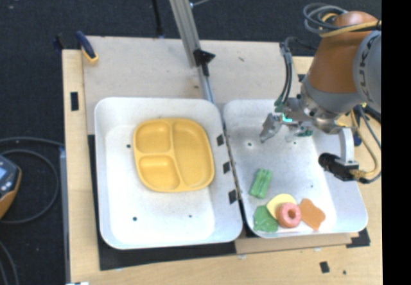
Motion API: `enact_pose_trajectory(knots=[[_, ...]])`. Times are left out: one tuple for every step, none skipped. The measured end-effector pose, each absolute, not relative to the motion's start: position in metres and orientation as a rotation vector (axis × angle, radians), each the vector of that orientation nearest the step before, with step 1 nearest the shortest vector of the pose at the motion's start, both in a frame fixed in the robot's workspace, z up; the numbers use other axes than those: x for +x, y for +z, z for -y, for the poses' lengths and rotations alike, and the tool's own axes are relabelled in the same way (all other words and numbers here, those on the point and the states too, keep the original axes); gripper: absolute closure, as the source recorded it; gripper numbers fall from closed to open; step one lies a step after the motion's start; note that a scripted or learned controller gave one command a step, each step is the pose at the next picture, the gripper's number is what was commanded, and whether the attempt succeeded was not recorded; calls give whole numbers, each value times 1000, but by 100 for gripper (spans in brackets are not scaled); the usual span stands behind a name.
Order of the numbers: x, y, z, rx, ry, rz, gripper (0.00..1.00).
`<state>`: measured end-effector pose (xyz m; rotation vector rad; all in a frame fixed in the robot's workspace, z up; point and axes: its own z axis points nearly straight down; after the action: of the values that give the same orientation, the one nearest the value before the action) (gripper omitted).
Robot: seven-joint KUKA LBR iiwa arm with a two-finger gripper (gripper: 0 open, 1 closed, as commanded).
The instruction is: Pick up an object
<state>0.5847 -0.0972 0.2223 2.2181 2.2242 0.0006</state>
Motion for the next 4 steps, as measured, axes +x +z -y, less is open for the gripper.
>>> enact_pose_trajectory(knots=[[585, 223, 97, 2218, 1, -2224, 0], [579, 160, 96, 2223, -6, -2224, 0], [579, 108, 97, 2222, -3, -2221, 0], [581, 122, 98, 2225, 3, -2212, 100]])
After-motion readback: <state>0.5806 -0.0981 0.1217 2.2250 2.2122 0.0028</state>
